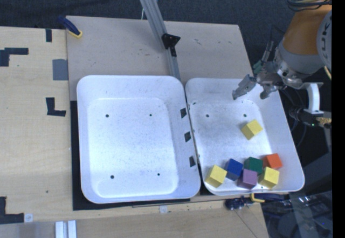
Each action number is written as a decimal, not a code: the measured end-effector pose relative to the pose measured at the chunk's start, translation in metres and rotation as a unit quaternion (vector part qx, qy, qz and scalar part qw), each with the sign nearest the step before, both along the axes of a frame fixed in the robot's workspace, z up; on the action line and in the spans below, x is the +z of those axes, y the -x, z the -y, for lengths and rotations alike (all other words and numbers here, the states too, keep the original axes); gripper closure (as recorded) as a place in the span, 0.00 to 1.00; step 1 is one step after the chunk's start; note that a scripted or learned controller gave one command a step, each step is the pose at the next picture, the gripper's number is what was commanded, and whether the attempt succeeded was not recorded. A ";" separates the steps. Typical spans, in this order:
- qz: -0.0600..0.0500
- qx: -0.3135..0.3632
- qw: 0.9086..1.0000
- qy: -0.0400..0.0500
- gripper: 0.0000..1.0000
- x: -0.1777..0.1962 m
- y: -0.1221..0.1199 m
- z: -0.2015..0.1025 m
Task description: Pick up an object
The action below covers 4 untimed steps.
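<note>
My gripper (253, 89) hangs over the far edge of the right bin (215, 123), its two fingers spread apart with nothing between them. A lone yellow cube (251, 129) lies in the middle of that bin, below the gripper. Along the bin's near edge sits a cluster: a yellow cube (216, 175), a blue cube (234, 168), a green cube (253, 164), a purple cube (249, 177), an orange cube (273, 161) and another yellow cube (270, 177).
The left bin (129, 134) lies beside the right one. A grey metal bar (153, 13) slants down from the top to the bins' far junction. The arm's orange band (304, 26) is at the right.
</note>
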State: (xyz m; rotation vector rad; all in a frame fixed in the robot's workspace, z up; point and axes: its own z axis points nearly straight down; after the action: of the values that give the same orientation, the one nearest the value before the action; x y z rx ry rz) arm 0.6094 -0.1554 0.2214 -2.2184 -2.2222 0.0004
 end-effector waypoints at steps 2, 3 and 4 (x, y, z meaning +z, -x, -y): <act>-0.003 0.000 1.000 0.000 0.00 -0.064 -0.004 -0.001; -0.004 0.000 1.000 0.000 0.00 -0.129 -0.003 -0.001; -0.001 0.000 1.000 0.001 0.00 -0.130 -0.003 -0.001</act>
State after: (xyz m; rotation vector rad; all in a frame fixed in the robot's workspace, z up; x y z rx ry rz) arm 0.6124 -0.1540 0.0915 -2.2188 -2.2217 0.0038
